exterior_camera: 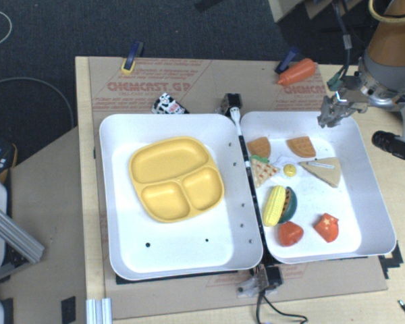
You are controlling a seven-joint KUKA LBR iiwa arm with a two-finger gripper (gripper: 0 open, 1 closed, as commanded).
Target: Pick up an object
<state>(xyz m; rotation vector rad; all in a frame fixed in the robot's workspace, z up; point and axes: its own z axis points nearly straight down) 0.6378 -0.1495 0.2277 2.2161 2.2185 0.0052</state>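
gripper (329,115) — over right bin (371,181) far rim | fingers' state unclear — holds nothing visible

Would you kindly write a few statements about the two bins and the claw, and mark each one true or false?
1. The yellow divided plate lies in the left bin. True.
2. The corn cob lies in the left bin. False: it lies in the right bin, among the other toy foods.
3. The claw is over the right bin's far edge. True.
4. The claw holds the red pepper. False: the pepper lies in the bin, well apart from the claw.
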